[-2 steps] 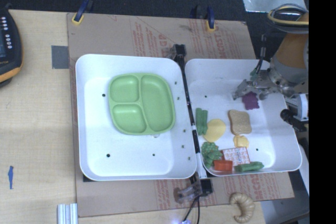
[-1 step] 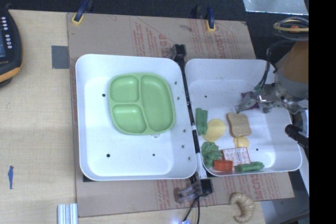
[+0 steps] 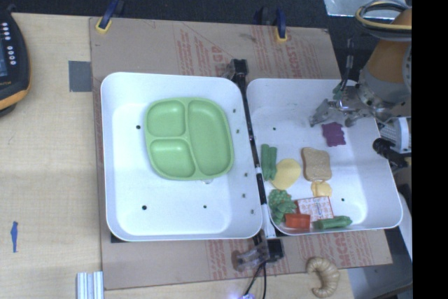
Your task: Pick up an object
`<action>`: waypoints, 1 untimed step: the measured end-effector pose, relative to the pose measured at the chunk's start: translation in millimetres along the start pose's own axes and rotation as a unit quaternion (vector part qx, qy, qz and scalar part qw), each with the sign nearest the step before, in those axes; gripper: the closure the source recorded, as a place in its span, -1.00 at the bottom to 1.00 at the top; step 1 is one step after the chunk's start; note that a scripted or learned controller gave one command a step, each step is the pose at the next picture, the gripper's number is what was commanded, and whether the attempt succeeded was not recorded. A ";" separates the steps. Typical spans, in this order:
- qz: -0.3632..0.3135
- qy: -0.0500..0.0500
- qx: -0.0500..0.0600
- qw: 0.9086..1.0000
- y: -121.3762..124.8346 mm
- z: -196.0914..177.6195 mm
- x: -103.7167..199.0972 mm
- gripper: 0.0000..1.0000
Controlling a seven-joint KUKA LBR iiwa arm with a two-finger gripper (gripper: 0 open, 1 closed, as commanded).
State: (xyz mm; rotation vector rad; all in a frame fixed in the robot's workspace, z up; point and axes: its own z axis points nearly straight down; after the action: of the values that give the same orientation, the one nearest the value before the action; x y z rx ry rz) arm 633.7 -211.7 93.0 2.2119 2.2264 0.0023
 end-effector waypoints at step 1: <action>0.002 0.001 0.005 1.000 -25.0 1.2 0.1 -1.00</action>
State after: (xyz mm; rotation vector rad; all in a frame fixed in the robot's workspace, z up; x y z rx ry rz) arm 608.7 -211.7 91.7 2.2210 2.2281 -0.0063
